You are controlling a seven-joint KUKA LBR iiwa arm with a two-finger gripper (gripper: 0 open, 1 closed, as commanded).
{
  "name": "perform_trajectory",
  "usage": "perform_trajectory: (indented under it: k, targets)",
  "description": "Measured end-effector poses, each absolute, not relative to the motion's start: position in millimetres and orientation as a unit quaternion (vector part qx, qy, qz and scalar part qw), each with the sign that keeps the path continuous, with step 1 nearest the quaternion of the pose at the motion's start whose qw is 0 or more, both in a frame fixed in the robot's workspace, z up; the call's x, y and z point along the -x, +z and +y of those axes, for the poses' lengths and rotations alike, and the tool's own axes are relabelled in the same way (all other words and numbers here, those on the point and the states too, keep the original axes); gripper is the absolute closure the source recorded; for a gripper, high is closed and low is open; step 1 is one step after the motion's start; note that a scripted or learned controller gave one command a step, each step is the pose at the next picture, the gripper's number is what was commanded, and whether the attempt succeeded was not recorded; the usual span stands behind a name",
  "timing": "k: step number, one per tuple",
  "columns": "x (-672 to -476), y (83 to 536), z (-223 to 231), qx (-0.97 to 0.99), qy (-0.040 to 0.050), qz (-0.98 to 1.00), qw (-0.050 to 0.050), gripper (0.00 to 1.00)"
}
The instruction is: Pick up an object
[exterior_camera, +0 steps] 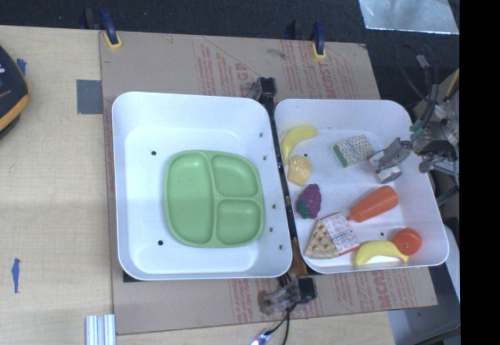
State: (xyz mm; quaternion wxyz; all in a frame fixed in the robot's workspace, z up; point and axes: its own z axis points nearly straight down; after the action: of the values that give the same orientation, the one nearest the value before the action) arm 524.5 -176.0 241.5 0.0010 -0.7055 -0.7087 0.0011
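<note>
We are hanging the gripper (388, 164) over the right bin (426, 203), near its right wall, and its fingers are standing spread apart with nothing between them. We are taking the carrot (373, 204) as our object and landmark: it is lying tilted in the bin just below the claw, close to it but not touching. We are judging it a light, stiff plastic toy with a smooth and rather slippery skin, so we are favouring a pinch across its thick middle rather than its tapered end. Around the carrot we are seeing a pizza slice (331, 235) to its lower left, a purple grape bunch (310, 200) to its left, and a red tomato (406, 241) below it.
</note>
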Motion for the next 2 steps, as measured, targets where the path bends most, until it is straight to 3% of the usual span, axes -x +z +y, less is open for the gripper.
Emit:
perform_trajectory:
  k: [1,2]
  targets:
    - [-553.8,93,-212,0.705,0.0016,-0.709,0.001,0.00]
    - [-621.6,93,-207,0.706,0.0008,-0.709,0.001,0.00]
